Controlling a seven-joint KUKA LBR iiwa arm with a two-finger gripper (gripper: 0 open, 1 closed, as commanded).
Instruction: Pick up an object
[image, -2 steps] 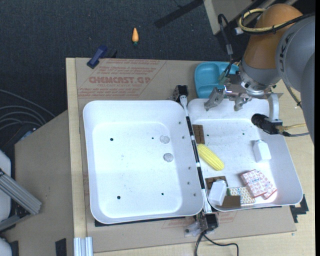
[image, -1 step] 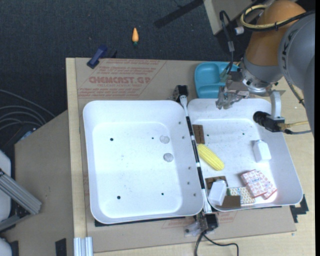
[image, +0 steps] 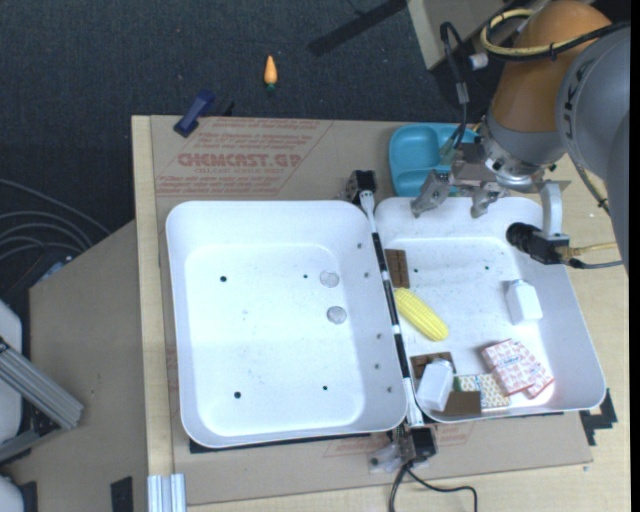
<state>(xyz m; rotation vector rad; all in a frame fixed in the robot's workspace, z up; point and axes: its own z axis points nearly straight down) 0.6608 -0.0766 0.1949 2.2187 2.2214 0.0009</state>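
From the overhead camera I see the gripper (image: 457, 200) hanging over the far edge of the right bin (image: 560, 400), near its back-left corner. Its two fingers (image: 428, 196) are spread wide apart, and nothing sits between them.

The nearest candidate for a pick is the corn cob (image: 421, 314), a yellow, knobbly, tapered piece lying at a slant on the right bin's floor, close to the divider between the bins. It is well apart from the gripper, toward the near side.

Further toward the near edge I see a red-and-white patterned packet (image: 516, 367), tilted, with a small patterned block (image: 484, 389) just beside it. A white piece on a brown card (image: 440, 382) lies in the near-left corner. A plain white block (image: 521, 300) rests near the right wall.

The left bin (image: 190, 300) shows two small round grey discs (image: 333, 297) on its floor.

Behind the right bin, a turquoise tray (image: 415, 158) sits on the bench, just beside the gripper.
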